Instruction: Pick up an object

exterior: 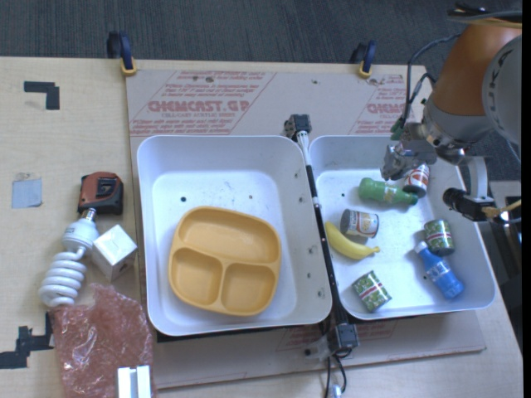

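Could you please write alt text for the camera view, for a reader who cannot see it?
The arm's end effector hovers over the right bin, just above a green bottle; a banana, cans and a blue bottle lie nearby. The left bin holds a yellow divided tray.

In the right bin (pixel 477 293), you find open floor along the far left part and in the middle. A green bottle (pixel 387 192), a banana (pixel 350 244), three cans and a blue bottle (pixel 438 274) crowd the rest. In the left bin (pixel 158 222), a yellow tray (pixel 224 260) fills the near half.
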Tool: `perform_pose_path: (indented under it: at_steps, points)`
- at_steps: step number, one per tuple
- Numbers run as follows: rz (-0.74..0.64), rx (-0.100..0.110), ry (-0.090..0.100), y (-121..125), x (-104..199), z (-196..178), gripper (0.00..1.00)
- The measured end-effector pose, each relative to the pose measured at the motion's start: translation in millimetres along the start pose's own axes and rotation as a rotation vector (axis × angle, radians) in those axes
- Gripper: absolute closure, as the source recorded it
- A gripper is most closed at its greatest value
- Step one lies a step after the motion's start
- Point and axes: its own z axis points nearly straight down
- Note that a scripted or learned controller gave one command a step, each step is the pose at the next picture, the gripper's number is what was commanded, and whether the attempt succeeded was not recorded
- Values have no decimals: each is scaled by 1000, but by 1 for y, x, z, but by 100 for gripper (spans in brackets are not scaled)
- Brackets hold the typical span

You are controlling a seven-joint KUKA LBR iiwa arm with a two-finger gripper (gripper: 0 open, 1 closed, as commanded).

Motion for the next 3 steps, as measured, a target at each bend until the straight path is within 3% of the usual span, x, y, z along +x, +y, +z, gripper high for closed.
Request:
perform_pose_path:
  at_steps: [1, 2, 3]
  points:
    - [0, 0, 0, 0, 0, 0, 0]
    - [1, -11, -4, -12, -16, 71, 0]
    - [2, -12, -7, -12, -17, 60, 100]
